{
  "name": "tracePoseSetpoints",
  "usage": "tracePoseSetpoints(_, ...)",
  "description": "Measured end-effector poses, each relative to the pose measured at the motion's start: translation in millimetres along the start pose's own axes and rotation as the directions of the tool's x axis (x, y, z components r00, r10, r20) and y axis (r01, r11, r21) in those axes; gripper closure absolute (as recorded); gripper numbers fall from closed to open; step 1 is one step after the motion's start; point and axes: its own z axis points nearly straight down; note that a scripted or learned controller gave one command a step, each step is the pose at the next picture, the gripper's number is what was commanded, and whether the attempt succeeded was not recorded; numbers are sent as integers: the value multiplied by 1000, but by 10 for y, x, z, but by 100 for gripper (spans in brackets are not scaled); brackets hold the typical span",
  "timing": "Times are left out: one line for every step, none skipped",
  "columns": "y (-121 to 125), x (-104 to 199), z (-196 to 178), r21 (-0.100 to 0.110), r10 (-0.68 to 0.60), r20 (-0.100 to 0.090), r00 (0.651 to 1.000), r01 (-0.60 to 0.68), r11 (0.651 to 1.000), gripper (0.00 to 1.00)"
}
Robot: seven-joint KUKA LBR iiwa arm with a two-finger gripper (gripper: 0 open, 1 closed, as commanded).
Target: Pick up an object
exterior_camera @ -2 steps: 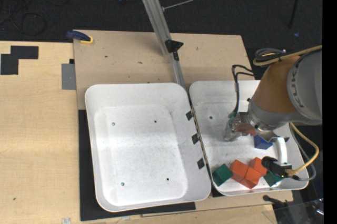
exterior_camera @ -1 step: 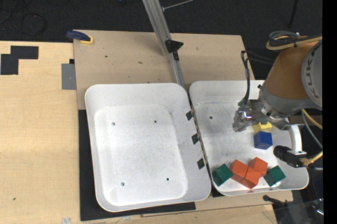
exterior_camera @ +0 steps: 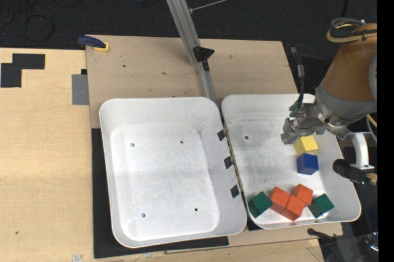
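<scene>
Objects in the right bin [exterior_camera: 258, 113]: six small blocks.

A yellow block [exterior_camera: 307, 144] lies near the right side, with a blue block [exterior_camera: 308, 163] just below it, close together. Along the near edge sits a cluster: a green block [exterior_camera: 260, 203] at the left, two orange blocks [exterior_camera: 282, 199] [exterior_camera: 301, 194] touching each other in the middle, and a second green block [exterior_camera: 321, 205] at the right. All rest flat on the bin floor.

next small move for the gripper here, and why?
Probably a short drop onto the yellow block. The gripper sits at that block's upper-left edge in the right bin, nothing seen between its fingers; the blue block lies just below.
</scene>
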Motion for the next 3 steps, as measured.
tracePoseSetpoints(141, 459, 76, 5, -3, -2, 1000, 3, 1000, 100)
tracePoseSetpoints(164, 948, 1, 4, -3, -3, 1000, 4, 1000, 100)
tracePoseSetpoints(295, 1405, -110, 4, -3, -2, 1000, 3, 1000, 100)
